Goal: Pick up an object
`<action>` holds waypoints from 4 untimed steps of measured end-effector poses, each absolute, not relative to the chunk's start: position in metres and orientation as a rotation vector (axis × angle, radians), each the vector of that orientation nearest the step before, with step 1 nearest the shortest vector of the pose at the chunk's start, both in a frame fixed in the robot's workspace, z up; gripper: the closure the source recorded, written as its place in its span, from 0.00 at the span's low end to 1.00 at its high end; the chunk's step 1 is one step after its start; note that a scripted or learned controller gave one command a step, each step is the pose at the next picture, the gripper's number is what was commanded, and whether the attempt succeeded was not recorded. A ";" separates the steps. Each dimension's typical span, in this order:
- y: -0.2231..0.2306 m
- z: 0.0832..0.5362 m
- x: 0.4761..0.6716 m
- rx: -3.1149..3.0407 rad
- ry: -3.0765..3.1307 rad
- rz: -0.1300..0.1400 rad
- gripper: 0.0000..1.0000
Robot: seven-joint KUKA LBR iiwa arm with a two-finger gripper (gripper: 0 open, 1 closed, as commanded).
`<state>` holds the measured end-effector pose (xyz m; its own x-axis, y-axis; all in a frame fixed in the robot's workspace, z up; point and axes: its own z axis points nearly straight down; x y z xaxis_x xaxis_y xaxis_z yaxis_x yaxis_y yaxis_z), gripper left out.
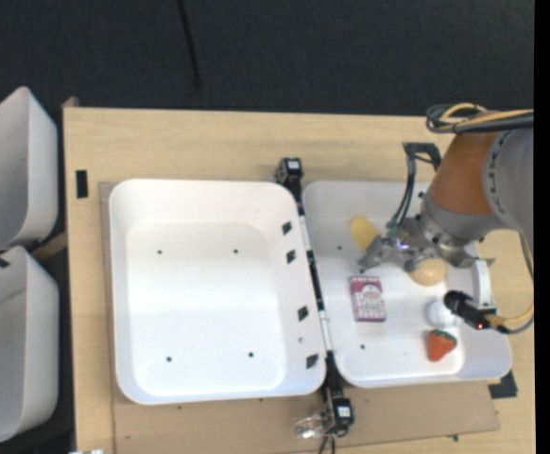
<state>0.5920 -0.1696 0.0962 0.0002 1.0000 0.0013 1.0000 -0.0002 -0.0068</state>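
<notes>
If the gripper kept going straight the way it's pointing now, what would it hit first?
The gripper angles down-left in the right bin, beside the yellow object. Straight on, it would probably meet the bin floor near the pink card; depth is unclear from above.

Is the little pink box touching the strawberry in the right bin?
Apart. The camera view shows bare white bin floor between the pink box and the strawberry, which lies nearer the right bin's front corner.
</notes>
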 end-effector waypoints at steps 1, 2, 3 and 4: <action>-0.143 0.103 0.545 -2.221 -2.218 0.003 0.00; -0.094 0.101 0.562 -2.215 -2.229 -0.003 0.00; -0.098 0.111 0.562 -2.226 -2.221 -0.003 1.00; -0.190 0.101 0.559 -2.232 -2.217 0.006 1.00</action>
<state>0.5587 -0.1898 0.1008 0.0069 1.0000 -0.0058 1.0000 -0.0069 0.0006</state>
